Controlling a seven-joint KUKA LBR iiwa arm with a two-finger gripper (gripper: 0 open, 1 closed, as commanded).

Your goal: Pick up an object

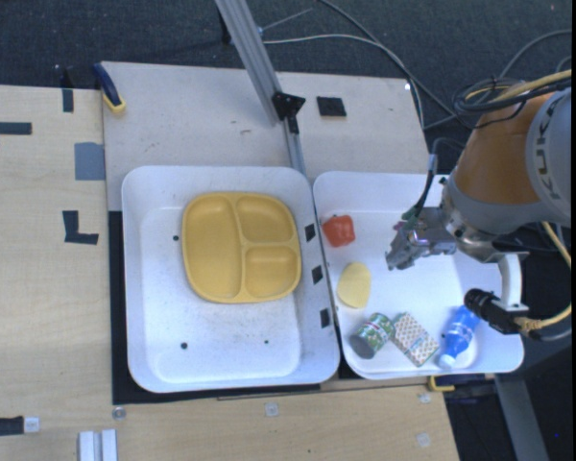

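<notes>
A yellow divided tray (241,246) lies in the left bin (149,286), well left of the gripper (403,254). In the right bin (384,188), a red object (339,230) and a pale yellow piece (354,284) sit just left of the jaws; a green can (373,333), a patterned packet (414,338) and a blue bottle (456,335) lie below them. Whether the jaws are open or closed, I cannot tell.

Nothing is reading clearly from here; the printing on the small can (373,333) and packet (415,338) is blurring out.
</notes>
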